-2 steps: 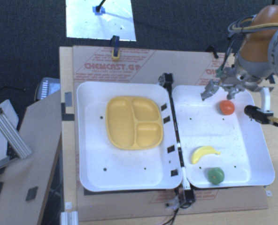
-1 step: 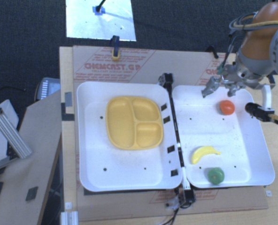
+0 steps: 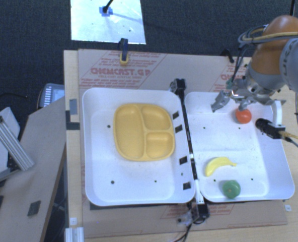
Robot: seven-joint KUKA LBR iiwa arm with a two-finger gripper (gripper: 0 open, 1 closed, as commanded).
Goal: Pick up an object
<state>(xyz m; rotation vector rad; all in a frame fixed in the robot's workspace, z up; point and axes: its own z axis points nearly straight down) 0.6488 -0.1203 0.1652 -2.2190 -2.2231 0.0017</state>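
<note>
where red print reads "chemcast gp", board (image 3: 139, 67) underlies bins.

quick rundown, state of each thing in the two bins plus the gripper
yellow divided plate: lying flat in the left bin, right side up, compartments bare
orange ball: resting in the right bin near its far wall, below the gripper, not between its fingers
banana: lying on its side in the right bin
green ball: resting near the right bin's front edge
gripper: open, holding nothing
</note>
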